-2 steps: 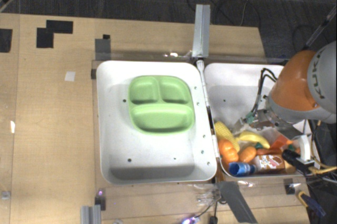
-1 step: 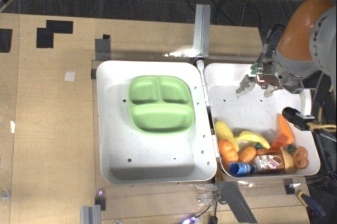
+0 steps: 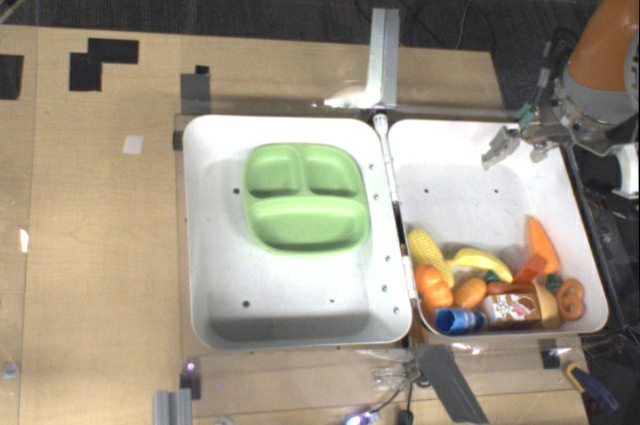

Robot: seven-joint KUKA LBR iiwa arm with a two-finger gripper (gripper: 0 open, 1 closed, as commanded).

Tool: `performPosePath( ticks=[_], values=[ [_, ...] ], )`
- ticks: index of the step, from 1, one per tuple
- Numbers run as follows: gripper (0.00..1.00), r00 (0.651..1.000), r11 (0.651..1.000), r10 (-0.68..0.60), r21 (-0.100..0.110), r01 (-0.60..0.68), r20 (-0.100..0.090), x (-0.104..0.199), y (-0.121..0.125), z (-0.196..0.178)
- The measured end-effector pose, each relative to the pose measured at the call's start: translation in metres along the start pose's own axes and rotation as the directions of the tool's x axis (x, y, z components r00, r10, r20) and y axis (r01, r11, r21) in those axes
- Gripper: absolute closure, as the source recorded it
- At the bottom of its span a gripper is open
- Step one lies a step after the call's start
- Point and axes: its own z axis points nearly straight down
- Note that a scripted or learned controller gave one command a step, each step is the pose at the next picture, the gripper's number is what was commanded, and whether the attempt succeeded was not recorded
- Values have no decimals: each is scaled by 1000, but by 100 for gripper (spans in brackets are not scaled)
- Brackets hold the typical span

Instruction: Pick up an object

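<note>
My gripper [image 3: 518,147] hangs over the back right corner of the right bin [image 3: 450,178], fingers spread open with nothing between them. The toy food lies in a heap along that bin's front edge, well in front of the gripper: a corn cob [image 3: 428,250], a banana [image 3: 480,262], a round orange fruit [image 3: 434,287], a carrot [image 3: 541,242], a brown sauce bottle [image 3: 515,306] lying on its side, a small blue item [image 3: 456,320] and a pretzel [image 3: 571,298].
A green divided plate [image 3: 305,196] sits in the left bin [image 3: 215,243]. A metal post [image 3: 384,53] stands behind the ridge between the bins. The back half of the right bin has bare floor under the gripper.
</note>
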Motion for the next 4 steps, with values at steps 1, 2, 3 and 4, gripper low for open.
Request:
performPosePath(
  ticks=[1,2,3,4],
  values=[
    [0,1000,1000,22,1,-22,-1,-27,-31,42],
    [0,998,998,67,3,-67,-2,-18,-96,48],
    [0,969,969,248,-2,-248,-5,-16,-83,86],
    [0,904,904,428,-6,-428,-3,26,-57,86]
  ],
)
